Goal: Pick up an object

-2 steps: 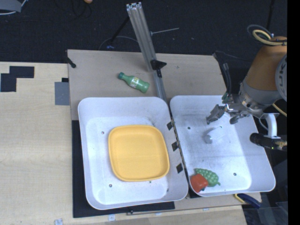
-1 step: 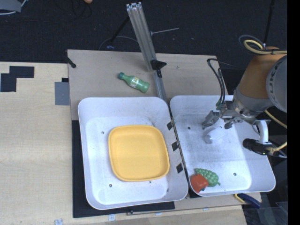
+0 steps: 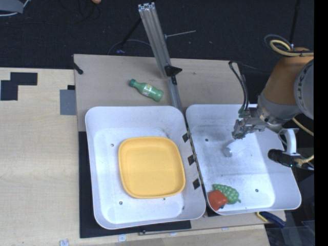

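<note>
lying at the near edge of the right bin (image 3: 277, 188), a small toy has a smooth red part and a bumpy green part (image 3: 221, 196), its long axis running left to right. a rounded-square yellow plate (image 3: 151, 166) sits flat in the left bin (image 3: 100, 137). farther back, the gripper (image 3: 240, 132) hangs over the right bin; its state i cannot tell. beyond both, a green bottle (image 3: 146, 89) lies on the bench, cap pointing left.

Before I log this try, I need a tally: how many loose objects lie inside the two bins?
2: a yellow plate in the left bin, and a red-and-green toy at the right bin's near-left corner.
</note>
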